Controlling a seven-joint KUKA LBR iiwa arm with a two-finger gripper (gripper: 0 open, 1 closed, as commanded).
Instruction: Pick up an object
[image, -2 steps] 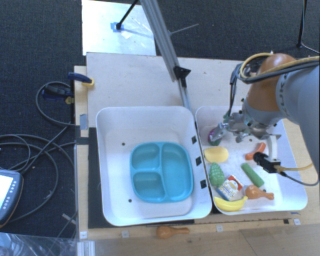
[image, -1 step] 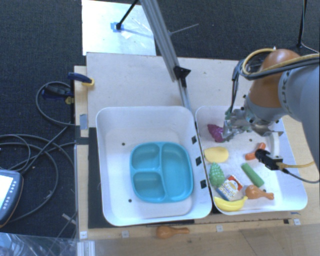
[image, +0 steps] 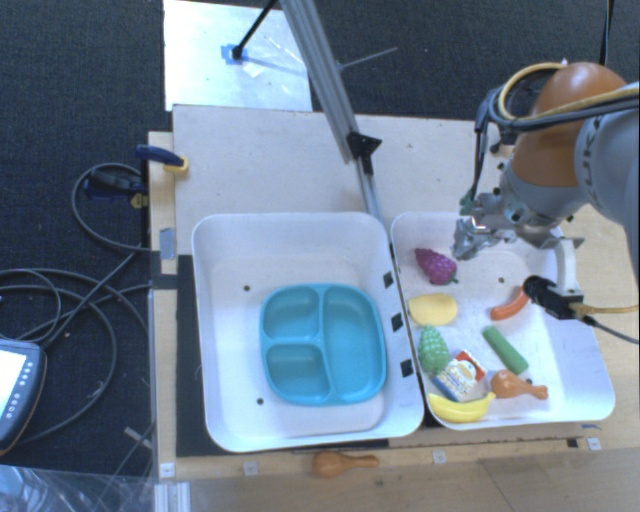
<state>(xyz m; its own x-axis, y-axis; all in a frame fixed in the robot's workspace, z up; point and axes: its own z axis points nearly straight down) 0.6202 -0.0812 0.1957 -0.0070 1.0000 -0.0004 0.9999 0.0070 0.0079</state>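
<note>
You'll find the purple grapes (image: 436, 265) just left of and below the jaws (image: 470, 241), whose spread you cannot tell

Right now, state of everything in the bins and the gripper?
gripper: over right bin's far end, fingers unclear
purple grapes: loose, beside gripper
yellow lemon: loose
red chili: loose
cucumber: lying flat
green pineapple: lying flat
carton: on its side
banana: against near wall
chicken drumstick: lying flat
blue divided tray: upright in left bin
</note>
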